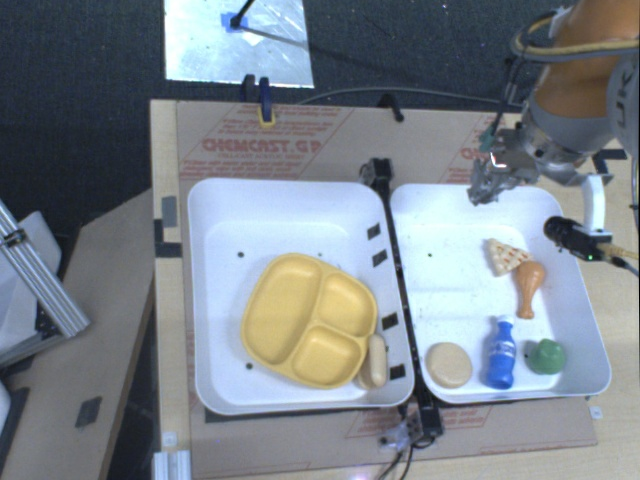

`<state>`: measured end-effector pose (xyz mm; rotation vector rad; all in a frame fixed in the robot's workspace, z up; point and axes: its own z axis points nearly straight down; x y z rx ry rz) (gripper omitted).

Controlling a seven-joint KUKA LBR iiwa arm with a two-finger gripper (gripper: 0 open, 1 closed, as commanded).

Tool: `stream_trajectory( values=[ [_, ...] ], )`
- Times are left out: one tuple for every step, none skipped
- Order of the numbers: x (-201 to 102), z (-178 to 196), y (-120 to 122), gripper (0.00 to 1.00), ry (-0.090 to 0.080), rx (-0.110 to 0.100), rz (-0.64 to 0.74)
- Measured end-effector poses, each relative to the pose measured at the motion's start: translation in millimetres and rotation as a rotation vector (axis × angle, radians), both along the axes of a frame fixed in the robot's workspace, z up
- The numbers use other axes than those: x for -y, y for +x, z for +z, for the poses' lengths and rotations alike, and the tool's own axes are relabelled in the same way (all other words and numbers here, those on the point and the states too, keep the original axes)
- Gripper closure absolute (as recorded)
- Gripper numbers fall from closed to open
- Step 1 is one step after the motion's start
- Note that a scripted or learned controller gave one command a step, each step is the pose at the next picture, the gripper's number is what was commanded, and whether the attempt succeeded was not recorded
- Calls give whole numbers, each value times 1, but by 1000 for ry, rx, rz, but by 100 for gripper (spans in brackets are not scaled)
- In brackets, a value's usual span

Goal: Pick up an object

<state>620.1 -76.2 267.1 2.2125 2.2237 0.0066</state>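
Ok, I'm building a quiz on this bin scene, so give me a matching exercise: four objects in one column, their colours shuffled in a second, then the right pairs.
Objects:
1. divided tray
2. bottle
3. drumstick
4. round toy in the right bin's near corner

Colours:
A. green
B. orange-brown
C. yellow
D. blue

Pairs: 1-C, 2-D, 3-B, 4-A

Robotics lab test bench: cardboard-covered worktop [300,138], two white bins [215,268] clamped side by side, aluminium extrusion frame [35,278], dark carpet floor [70,68], loose cabling [420,93].
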Motion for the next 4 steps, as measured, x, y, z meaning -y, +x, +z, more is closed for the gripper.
stream_trajectory(
  values=[
    [-40, -12, -23, 100, 1, -7, 2],
    [-80, -14, -48, 100, 2, -7, 3],
    [-128, -29, -63, 100, 3, -7, 4],
    [-183, -24, -79, 100, 3, -6, 6]
  ],
)
